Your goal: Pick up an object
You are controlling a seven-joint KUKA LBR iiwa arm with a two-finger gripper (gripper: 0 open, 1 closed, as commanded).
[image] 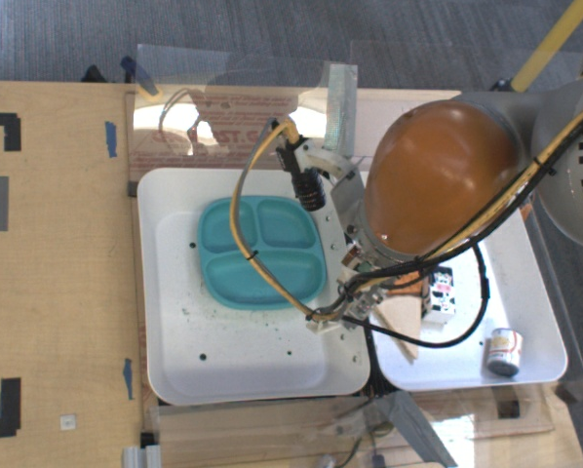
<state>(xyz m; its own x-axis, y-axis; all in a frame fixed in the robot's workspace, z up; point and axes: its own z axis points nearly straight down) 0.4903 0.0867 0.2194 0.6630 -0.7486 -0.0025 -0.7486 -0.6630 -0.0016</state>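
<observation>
1. The arm (438, 178) hangs over the seam between both bins.
2. The teal plate (262, 252) lies in the left bin (174, 359).
3. A small can (503, 351) sits in the right bin (535, 261); reaching blind could miss.
4. The gripper (345, 310) is hidden; its grasp cannot be told.

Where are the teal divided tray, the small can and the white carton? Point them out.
teal divided tray (262, 252), camera view, its centre divider.
small can (504, 351), camera view, middle of its side.
white carton (440, 293), camera view, its printed face.
</observation>
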